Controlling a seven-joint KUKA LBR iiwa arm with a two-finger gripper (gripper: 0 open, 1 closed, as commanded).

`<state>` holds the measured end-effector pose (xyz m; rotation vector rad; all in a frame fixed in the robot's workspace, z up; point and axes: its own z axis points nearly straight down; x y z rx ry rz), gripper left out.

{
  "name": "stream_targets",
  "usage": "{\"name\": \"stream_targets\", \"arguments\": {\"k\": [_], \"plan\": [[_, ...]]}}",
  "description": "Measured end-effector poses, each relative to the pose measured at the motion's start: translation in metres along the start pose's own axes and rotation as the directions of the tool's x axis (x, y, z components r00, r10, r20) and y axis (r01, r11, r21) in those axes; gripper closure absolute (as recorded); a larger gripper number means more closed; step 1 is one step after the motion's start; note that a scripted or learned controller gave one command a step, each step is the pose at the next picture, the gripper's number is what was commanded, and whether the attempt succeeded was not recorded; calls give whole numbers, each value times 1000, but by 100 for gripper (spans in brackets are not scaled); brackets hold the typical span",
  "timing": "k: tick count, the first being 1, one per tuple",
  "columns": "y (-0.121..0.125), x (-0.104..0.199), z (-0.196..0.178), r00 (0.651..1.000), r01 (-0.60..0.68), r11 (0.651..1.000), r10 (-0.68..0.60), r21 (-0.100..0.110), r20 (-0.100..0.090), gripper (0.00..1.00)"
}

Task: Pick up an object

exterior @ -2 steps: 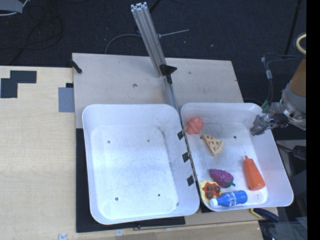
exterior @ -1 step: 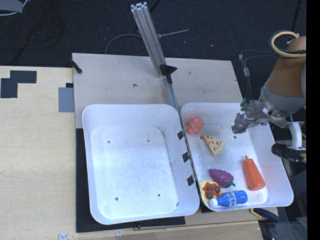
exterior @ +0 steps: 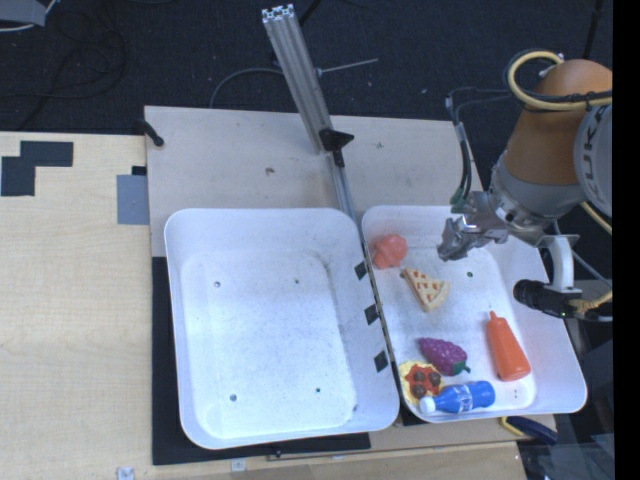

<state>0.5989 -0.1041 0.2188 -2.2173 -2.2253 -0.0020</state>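
Claw (exterior: 458, 240) hung over the right bin (exterior: 560, 388) near its far edge, finger state not discernible, nothing seen gripped, pie slice (exterior: 426, 288) lain just below it, peach (exterior: 389, 250) to its left, grapes (exterior: 442, 353), orange bottle (exterior: 507, 346), blue bottle (exterior: 460, 398) set nearer.

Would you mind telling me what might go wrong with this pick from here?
1. The gripper hovers between the pie slice and the red ball; a straight descent may close on neither.
2. The grapes, pizza toy and blue bottle lie crowded together, so a grasp there could catch two.
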Motion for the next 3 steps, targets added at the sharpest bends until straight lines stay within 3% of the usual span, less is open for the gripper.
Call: {"name": "stream_targets", "arguments": {"k": [3], "plan": [[5,146,-10,1000,-1,1000,1,2,0,100]]}}
